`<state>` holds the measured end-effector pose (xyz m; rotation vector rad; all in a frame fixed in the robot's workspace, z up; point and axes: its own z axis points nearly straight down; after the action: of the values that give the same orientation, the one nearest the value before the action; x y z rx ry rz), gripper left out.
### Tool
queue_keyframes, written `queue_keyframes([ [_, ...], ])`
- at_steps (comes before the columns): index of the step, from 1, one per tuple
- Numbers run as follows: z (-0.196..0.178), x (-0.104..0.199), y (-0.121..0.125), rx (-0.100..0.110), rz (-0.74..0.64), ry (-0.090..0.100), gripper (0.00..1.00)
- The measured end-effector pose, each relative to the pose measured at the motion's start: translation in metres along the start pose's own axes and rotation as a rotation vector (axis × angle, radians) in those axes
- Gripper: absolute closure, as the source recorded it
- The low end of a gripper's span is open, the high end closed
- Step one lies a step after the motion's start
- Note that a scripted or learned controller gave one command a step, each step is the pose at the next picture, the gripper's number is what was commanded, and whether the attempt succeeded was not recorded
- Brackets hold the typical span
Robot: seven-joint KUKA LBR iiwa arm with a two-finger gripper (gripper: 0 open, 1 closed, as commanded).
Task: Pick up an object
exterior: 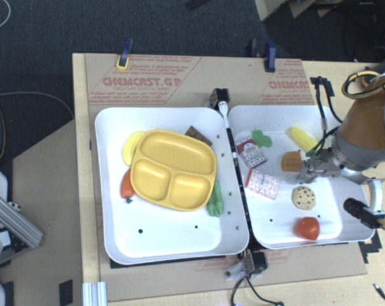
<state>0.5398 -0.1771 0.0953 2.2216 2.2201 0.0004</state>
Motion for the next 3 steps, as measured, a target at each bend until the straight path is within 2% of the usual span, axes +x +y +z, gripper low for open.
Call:
queue_keyframes([
  [2, -0.096, 0.016, -0.002, -0.005, -0.002, -0.002, 1.00],
  [3, -0.132, 0.015, -0.001, -0.006, -0.002, -0.002, 1.00],
])
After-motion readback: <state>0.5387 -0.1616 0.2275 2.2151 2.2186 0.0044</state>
